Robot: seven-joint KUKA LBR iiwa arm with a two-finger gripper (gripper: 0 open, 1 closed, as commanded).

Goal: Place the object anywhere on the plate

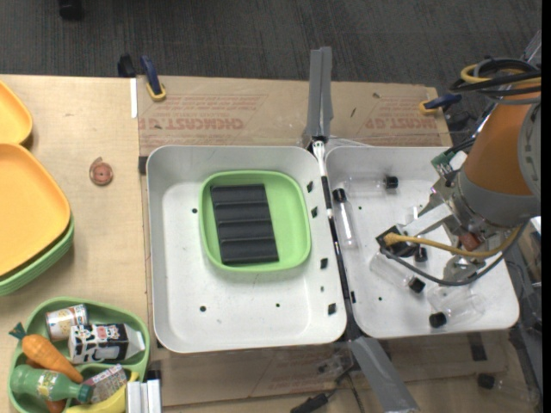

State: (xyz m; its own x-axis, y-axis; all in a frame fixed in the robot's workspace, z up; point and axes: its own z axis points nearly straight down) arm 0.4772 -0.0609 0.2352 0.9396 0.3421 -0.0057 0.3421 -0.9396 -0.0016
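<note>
A green, square plate (297,222) with rounded corners lies in the left bin (172,299). On it rests a dark grey ribbed block (244,223), covering much of the plate's middle. The arm reaches over the right bin (370,312), its orange band and grey wrist facing the camera. The gripper (466,252) hangs under the wrist near that bin's right side, with a yellow cable looping beside it. A small pinkish patch shows at the gripper, too small to identify. The gripper is far to the right of the plate.
Clear plastic pieces (392,271) lie on the right bin's floor, with small black bits (390,181) scattered about. A metal divider (319,93) runs between the bins. Orange plates (26,196) and a bowl of toy food (73,355) sit on the bench to the left.
</note>
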